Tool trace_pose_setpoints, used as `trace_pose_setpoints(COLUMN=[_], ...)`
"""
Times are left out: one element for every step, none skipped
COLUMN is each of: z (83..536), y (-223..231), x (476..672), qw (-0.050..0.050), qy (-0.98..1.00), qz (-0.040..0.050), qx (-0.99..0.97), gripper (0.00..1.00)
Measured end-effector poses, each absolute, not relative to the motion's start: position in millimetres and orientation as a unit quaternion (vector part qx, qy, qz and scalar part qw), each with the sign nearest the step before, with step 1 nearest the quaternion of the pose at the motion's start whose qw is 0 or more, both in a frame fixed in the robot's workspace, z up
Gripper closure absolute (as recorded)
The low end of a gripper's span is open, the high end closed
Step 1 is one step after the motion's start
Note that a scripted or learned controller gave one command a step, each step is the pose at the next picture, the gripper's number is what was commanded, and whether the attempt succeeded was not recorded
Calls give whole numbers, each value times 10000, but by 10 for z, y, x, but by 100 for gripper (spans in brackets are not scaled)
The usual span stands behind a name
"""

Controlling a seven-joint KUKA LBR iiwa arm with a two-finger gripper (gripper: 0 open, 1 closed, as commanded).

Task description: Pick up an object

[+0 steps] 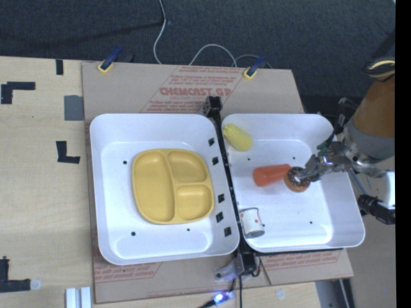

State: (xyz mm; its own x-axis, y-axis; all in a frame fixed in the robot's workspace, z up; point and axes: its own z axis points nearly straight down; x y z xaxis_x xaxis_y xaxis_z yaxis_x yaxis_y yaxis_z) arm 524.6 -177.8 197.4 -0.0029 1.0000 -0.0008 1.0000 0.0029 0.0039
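Within the right bin, the gripper sits low over a brown round piece touching the orange carrot's right end; jaw state cannot be told.

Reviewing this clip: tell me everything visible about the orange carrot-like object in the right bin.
The orange carrot-like object is a smooth, seemingly plastic, tapered piece lying on its side on the floor of the right bin, near the middle. Its blunt wide end points toward the divider between the bins; its narrow end points toward the claw, beside a small brown round piece there. Whether the claw grips it cannot be told.
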Motion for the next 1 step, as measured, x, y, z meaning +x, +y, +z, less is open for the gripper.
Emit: trace_pose_setpoints(z=[2525], y=[-1874], x=[5225], qw=[21], qy=[7075], qz=[8], qx=[7067], gripper=[100])
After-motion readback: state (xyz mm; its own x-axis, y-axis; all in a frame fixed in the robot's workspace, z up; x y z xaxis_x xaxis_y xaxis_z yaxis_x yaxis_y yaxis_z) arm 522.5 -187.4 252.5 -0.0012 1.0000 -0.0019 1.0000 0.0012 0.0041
